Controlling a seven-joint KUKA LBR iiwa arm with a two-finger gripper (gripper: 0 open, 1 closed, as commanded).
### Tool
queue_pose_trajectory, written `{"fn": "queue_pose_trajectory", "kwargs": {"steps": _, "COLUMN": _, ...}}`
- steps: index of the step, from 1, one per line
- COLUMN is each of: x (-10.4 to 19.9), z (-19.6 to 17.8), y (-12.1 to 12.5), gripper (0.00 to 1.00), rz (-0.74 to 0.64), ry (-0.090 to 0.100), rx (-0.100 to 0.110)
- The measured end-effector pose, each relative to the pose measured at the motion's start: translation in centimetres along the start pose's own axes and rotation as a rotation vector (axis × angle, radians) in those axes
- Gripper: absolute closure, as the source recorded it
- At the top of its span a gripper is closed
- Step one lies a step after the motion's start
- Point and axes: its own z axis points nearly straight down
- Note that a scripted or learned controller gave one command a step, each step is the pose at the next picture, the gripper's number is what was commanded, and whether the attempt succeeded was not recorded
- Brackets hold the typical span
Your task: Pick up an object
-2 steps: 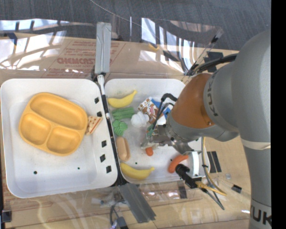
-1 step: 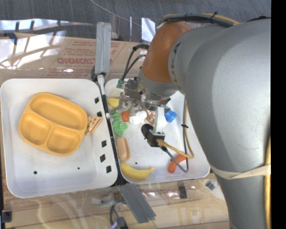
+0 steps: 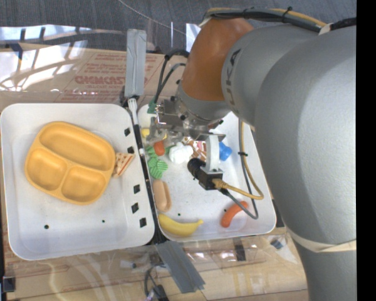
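Observation:
My gripper [image 3: 175, 144] hangs low over the upper part of the right bin [image 3: 200, 213], above a cluster of small toys. Under and beside it lie a white round piece [image 3: 177, 154], an orange piece [image 3: 158, 148], a green ridged piece [image 3: 157, 167] and a blue piece [image 3: 224, 152]. Further toward the front of that bin lie a hot-dog-like bun [image 3: 162, 195], a yellow banana [image 3: 179, 226] and an orange-red sausage [image 3: 233, 215]. The wrist and cables hide the fingertips.
The left bin [image 3: 25, 231] holds a yellow divided plate [image 3: 69, 162] and a small cracker-like piece [image 3: 123, 163] at its right edge. The bulky grey arm covers the right side of the right bin. Cardboard and tape lie behind the bins.

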Motion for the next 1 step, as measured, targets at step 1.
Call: {"fn": "queue_pose_trajectory", "kwargs": {"steps": 1, "x": 0.01, "z": -0.85, "y": 0.03, "gripper": 1.00, "rz": -0.006, "ry": -0.001, "rx": 0.003}}
